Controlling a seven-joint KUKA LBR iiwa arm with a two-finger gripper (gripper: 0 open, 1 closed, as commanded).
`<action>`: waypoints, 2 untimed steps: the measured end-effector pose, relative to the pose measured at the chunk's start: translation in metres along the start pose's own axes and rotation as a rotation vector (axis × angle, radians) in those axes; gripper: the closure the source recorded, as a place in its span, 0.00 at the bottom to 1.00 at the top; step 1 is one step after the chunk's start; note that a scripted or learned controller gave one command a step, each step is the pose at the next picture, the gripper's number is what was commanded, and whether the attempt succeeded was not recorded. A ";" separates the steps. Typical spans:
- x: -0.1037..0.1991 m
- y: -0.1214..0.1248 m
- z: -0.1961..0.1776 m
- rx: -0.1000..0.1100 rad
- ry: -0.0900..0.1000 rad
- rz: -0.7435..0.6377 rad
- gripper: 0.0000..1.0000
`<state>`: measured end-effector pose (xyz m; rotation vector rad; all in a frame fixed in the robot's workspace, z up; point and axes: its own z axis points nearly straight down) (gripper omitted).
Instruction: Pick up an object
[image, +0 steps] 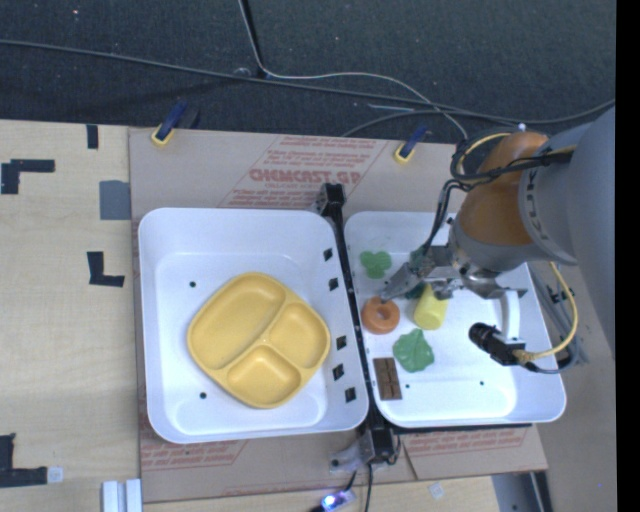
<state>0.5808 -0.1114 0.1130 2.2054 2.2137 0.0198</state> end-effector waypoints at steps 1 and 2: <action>-0.001 0.001 -0.009 -0.007 -0.005 -0.001 1.00; 0.001 0.002 -0.050 0.020 0.003 0.002 1.00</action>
